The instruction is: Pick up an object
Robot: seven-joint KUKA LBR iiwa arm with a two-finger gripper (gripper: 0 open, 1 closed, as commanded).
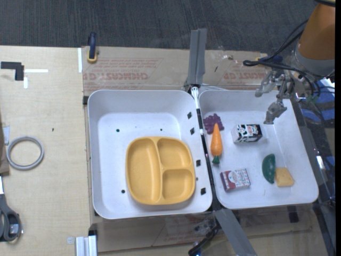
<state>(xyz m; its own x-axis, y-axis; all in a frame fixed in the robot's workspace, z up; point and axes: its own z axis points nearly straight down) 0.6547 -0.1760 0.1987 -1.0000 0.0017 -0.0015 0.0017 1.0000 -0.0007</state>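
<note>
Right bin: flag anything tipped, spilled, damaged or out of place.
Nothing spilled or damaged. The toys lie loosely scattered: the carrot lies against the left wall of the right bin, the purple grapes touch its tip, and the green piece touches the yellow block.

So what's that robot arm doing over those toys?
The gripper is hanging above the back of the right bin, and it is not holding anything. Below it lie a small black-and-white carton, a toy carrot, purple grapes, a red box, a green piece and a yellow block. The left bin holds a yellow divided plate.
</note>
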